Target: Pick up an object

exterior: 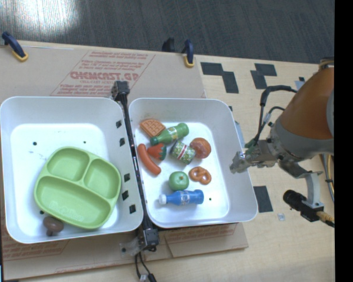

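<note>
Nearest the gripper (238, 162) — a brown pretzel (200, 174) and green apple (178, 180). Farther off, a blue bottle (182, 198) — and a lime tray (77, 186).

Right-hand white bin (223, 113) has all the pickable stuff. Waffle (152, 127) up top, green bottle (170, 134) lying tilted just beside it, a jar (182, 152) below that, and a brown round thing (200, 147) next to the jar. Hot dog (149, 160) near the left wall, pretzel (200, 174), green apple (178, 180), blue bottle (183, 198) flat on its side at the bottom.
</note>
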`<action>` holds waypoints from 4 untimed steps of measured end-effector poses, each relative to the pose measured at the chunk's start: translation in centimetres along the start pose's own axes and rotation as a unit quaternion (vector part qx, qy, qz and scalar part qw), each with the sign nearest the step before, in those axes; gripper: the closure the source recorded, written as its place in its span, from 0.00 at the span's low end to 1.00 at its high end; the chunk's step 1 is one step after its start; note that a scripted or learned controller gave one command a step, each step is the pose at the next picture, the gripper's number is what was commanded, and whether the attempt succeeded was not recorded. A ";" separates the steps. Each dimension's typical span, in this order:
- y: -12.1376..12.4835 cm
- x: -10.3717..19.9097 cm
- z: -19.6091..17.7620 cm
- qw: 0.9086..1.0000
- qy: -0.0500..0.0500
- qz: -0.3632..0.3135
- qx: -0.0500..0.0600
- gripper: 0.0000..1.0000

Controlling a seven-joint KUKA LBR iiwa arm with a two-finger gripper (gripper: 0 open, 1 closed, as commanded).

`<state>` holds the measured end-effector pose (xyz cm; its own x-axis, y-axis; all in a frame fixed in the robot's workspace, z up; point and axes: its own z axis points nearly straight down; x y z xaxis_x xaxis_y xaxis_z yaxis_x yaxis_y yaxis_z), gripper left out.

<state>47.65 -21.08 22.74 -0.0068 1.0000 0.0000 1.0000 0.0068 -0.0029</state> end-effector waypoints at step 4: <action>0.0 0.0 -0.1 1.000 0.000 0.000 0.000 1.00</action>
<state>47.65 -21.08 22.79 -0.0066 1.0000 -0.0001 1.0000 0.0066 -0.0027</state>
